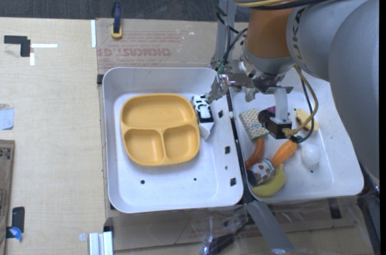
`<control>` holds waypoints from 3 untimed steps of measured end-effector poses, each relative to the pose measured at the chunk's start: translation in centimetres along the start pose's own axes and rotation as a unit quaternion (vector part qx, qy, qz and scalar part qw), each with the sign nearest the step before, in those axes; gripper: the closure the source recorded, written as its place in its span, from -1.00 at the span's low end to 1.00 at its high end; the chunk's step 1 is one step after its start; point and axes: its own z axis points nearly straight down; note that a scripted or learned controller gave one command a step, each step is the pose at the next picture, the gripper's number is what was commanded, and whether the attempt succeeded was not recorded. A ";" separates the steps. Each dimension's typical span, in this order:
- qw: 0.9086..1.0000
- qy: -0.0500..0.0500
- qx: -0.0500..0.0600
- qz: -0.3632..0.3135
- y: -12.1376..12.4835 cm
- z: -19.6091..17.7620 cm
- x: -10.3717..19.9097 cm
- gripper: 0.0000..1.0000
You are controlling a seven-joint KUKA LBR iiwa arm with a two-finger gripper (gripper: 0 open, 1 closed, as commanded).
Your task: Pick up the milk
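**Item 1: milk** [202,110]. Small carton, black-and-white patterned, with a paler part at its nearer end.
- Location: you had it in the left bin [169,193], in the narrow strip between the yellow plate [160,127] and the bin's right wall. It sat just beside the plate's rim, perhaps touching it.
- Attitude: it appeared tipped over rather than upright.
- Long axis: it ran roughly along that wall, far to near. The patterned end pointed to the bin's far side and the pale end to the near side. Which end was the top you could not have told.

**Item 2: gripper** [215,90]. Hung over the wall shared by the two bins, just beside the milk's far end and leaning toward the left bin.
- Likely reason: the carton sat so tight to the wall that you had to approach from over the divider.
- Jaw state: whether they stood apart or together could not be told.
- Status: the milk lay on the bin floor, so the lift was judged not yet made.

**Item 3: right bin** [338,181]. Held a carrot [284,152], a banana [269,186], a white egg [310,155] and a speckled square [249,121]. All were across the wall from the milk and none mattered to your task.

**Note.** With wall and plate flanking the carton, closing across its short axis would have left you little room.
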 end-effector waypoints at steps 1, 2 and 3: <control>1.000 0.000 -0.001 -0.011 1.4 0.0 3.0 -1.00; 1.000 0.000 -0.001 -0.020 2.5 0.0 -2.3 -1.00; 0.999 0.000 -0.001 -0.049 4.8 0.0 -0.8 -1.00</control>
